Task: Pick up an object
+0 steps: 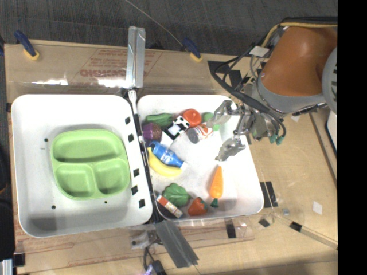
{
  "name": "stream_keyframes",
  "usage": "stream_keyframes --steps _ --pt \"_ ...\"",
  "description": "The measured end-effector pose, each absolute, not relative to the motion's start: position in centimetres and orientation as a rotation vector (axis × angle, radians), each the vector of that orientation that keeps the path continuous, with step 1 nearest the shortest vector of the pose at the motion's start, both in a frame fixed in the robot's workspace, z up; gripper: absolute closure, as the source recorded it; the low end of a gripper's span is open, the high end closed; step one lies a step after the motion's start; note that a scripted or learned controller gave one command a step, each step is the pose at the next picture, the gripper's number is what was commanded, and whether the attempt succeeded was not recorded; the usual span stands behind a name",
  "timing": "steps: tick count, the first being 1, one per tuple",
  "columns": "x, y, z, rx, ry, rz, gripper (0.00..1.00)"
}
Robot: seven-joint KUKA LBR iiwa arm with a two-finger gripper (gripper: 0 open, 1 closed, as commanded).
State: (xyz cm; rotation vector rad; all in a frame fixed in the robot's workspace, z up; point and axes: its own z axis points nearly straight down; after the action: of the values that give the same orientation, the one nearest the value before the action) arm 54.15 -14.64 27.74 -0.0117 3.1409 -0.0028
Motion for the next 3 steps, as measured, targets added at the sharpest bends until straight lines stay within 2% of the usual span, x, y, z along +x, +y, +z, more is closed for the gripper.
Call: stream_keyframes --steps 1,2,3 --pt "51.4 -14.1 12.6 -0.223 3.143 0.006 0.0" --pt "52.7 -19.3 9.2 -0.583 3.084 -0.001 0.0" --pt "52.7 -19.3 9.2 -0.586 3.084 -0.001 0.0"
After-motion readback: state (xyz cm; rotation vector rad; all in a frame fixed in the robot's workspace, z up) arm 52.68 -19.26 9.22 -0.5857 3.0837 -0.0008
